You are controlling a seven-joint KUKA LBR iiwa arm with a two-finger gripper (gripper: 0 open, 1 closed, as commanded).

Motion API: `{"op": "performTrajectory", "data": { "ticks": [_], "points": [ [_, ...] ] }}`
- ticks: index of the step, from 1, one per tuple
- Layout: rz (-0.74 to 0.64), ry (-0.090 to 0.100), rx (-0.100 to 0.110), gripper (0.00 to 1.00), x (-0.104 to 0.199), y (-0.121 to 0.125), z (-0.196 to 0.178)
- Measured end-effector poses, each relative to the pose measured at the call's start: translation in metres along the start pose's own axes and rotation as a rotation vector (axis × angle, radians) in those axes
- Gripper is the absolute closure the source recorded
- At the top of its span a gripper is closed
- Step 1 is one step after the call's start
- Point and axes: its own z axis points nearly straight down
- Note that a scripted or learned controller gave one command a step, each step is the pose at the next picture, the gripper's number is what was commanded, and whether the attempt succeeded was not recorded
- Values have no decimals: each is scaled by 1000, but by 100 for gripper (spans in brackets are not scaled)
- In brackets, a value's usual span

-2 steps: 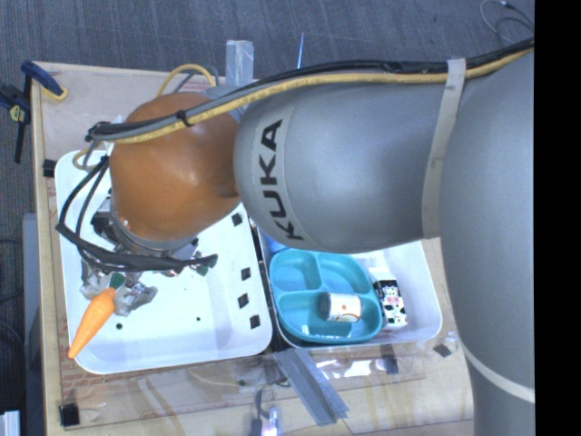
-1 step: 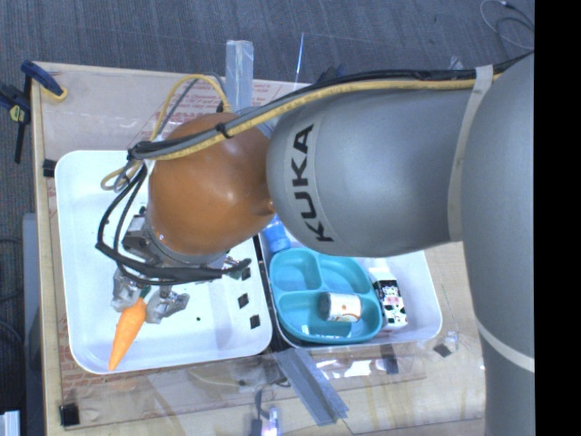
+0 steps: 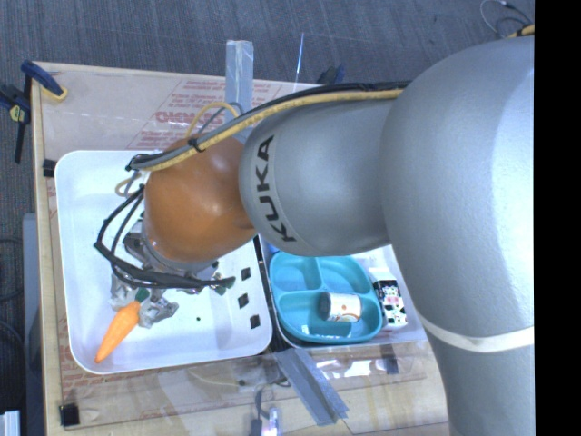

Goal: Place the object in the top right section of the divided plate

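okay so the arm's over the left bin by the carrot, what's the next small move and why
Probably a short descent onto the carrot, then close. The gripper hangs at the carrot's upper end in the left bin, and the blue divided plate sits in the right bin.

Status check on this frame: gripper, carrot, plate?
Gripper low over left bin, at carrot top; grasp unclear. Blue divided plate in right bin, small can already in it.

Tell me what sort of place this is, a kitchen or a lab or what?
Most likely a robotics lab test bench, not a kitchen. A grey KUKA arm reaches over two shallow white bins, and the contents look like props: a toy carrot and a blue divided plate.
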Motion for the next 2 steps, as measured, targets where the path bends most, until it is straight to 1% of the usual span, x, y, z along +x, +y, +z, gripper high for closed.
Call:
{"op": "performTrajectory", "data": {
  "ticks": [1,2],
  "points": [
    [-111,-6,4,100,11,-3,-93],
    [-38,-3,3,100,40,-12,-77]
  ]
}}
